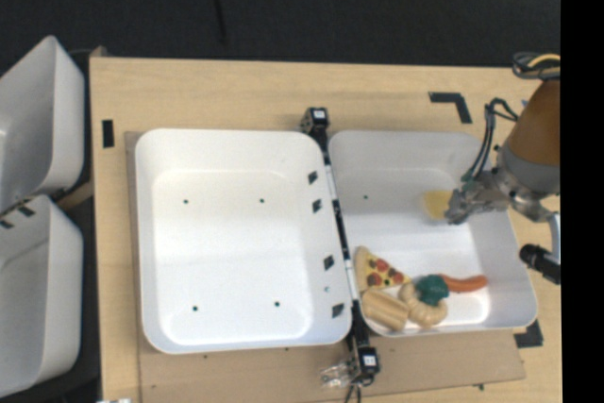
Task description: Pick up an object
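Lying along the near wall of the right bin (491, 316), a cluster of toy foods is crowding the front corner: a pizza slice (379, 272) with its long axis slanting from the divider toward the near right, a tan bread roll (385, 308) lying just beside it and angled the same way, a pale rounded piece (422, 310) touching the roll, a dark green lump (432, 289) sitting on top of that, and an orange carrot-like stick (464, 282) pointing right with its long axis running nearly across the bin. Where these pieces overlap, their outlines are blurring together and the exact shapes are hard to make out.

Farther back in the same bin, a small yellow object (435, 203) is resting on the floor, its right side being covered by the gripper (460, 209), so its full shape and direction cannot be told. The gripper is hanging low, right at that yellow object; whether its claw is apart or together cannot be told here. The arm (533, 142) behind it is being cut off by the picture's right side.

The left bin (151, 203) is sitting just beside the right one, sharing the middle divider.
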`<control>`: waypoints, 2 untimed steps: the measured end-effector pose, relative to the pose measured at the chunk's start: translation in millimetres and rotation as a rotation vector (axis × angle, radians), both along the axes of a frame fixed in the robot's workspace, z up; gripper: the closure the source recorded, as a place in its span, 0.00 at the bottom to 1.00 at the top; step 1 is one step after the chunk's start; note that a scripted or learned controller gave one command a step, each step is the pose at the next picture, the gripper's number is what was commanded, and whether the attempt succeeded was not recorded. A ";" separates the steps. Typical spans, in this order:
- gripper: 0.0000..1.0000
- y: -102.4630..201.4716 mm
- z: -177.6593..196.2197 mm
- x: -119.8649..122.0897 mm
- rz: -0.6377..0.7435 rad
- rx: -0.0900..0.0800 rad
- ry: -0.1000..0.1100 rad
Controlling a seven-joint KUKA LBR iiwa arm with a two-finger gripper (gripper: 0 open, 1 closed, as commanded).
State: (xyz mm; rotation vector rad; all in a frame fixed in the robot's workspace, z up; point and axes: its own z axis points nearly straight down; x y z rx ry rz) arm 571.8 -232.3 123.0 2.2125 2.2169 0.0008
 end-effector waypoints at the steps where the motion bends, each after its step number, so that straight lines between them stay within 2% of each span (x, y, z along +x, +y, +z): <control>1: 1.00 -1.3 10.6 0.6 0.002 -0.002 -0.003; 2: 1.00 -2.7 21.3 1.3 0.004 -0.005 -0.006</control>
